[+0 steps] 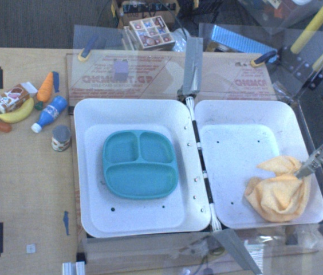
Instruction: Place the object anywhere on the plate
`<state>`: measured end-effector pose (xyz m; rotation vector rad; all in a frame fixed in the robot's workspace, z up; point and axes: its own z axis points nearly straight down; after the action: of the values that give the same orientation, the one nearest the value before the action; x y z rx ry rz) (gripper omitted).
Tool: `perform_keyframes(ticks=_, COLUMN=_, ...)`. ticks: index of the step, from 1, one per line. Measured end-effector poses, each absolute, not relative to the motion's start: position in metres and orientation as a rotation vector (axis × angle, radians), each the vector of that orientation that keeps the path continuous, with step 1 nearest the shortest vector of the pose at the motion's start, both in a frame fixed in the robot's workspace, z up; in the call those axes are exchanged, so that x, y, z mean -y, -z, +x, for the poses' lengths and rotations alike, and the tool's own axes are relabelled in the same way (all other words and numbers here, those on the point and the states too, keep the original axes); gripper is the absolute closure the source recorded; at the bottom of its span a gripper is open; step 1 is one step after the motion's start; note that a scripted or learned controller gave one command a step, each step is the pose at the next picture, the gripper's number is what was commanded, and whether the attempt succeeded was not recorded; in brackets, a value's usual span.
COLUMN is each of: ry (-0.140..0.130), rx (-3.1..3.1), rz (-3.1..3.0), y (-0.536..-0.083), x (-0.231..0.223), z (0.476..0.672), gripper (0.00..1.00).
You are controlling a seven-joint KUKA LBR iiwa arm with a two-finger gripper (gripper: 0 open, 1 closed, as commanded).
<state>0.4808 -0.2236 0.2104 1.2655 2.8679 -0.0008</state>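
Yellow cloth (278,190) crumpled in the right bin (239,116), bunched in the near right corner, one fold raised toward the right wall. Hand (316,162) in from the right edge, low over that raised fold, tip touching or just at the cloth's upper right edge — cannot tell how far open, nor whether any cloth sits between the fingers. Teal plate (140,164) with three compartments flat in the middle of the left bin (87,125), well apart from the cloth, the ridge between the two bins lying between them. On the wooden counter (18,199) left of the bins, a loose group of small things: a banana (14,113), a small carton just above it (11,98), a carrot (46,86), a blue and white bottle (49,113) on its side, a small can (61,137) upright just beside the left bin's wall. Behind the bins, a clear sheet with reversed red lettering (121,76), a grey strip (192,67) upright between the two halves, a box with a patterned lid (149,32) beyond — further back, clutter too blurred to name
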Motion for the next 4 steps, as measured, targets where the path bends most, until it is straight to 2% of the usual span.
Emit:
perform_keyframes(ticks=1, ry=-0.001, rx=-2.889, rz=1.229, y=-0.131, x=0.135, z=0.481, gripper=1.0)
perform_keyframes(ticks=2, ry=0.0, rx=-2.665, rz=1.652, y=-0.142, x=0.215, z=0.485, gripper=1.0)
perform_keyframes(ticks=3, ry=-0.003, rx=-2.928, rz=1.094, y=-0.093, x=0.138, z=0.531, gripper=1.0)
perform_keyframes(ticks=4, ry=0.0, rx=-2.553, rz=1.822, y=-0.281, x=0.155, z=0.499, gripper=1.0)
